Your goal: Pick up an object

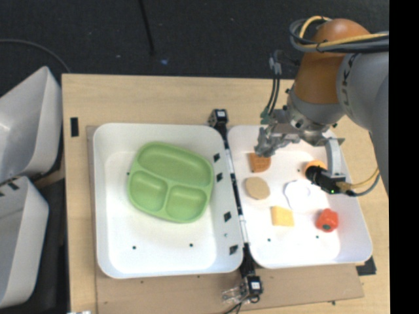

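Because I reach in from the right side, my jaws [266,150] hang over the far left part of the right bin [353,244], just above the orange-brown block [260,163] that lies near the wall between the two bins. How far my jaws stand apart I cannot tell, since the wrist hides them from above, and I see nothing held between them. The block seems the nearest thing to take, so I judge that it is the object of this try; it rests flat on the bin floor, touching or almost touching my tip. Near it, a little toward the front, lies a round tan piece [257,188], then a yellow wedge [282,216], a white disc [298,193] and a red-orange piece [327,220], each apart from the others, which leaves room to come down on one alone. The left bin [111,254] holds only a green divided plate [170,182], probably too wide and flat for me. Both bins stand side by side on the wooden worktop [150,97]. The risk, I think, is that the block sits close to the bin wall, so one side may have little space.
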`<state>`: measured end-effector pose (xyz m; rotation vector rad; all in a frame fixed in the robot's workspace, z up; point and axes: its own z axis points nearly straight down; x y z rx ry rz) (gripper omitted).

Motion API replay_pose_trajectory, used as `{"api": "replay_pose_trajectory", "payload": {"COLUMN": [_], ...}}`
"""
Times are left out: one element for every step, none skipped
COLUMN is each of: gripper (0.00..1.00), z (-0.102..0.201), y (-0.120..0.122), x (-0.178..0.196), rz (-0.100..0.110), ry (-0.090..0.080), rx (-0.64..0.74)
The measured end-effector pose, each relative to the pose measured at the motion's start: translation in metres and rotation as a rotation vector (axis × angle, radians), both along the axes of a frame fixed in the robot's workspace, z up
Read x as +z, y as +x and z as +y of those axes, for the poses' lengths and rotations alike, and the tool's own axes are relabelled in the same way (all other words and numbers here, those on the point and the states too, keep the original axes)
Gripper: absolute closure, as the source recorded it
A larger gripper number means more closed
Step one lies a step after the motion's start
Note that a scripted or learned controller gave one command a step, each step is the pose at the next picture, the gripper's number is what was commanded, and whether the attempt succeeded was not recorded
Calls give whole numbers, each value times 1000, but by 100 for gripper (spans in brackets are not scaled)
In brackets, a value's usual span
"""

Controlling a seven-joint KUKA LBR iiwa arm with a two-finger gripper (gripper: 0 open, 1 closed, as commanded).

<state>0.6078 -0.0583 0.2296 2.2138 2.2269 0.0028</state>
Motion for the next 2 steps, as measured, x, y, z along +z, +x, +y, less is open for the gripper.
{"api": "replay_pose_trajectory", "payload": {"gripper": [100,100], "z": [49,110], "y": [14,21], "x": [-7,4], "rz": [1,0], "ry": [0,2], "rx": [0,3]}}
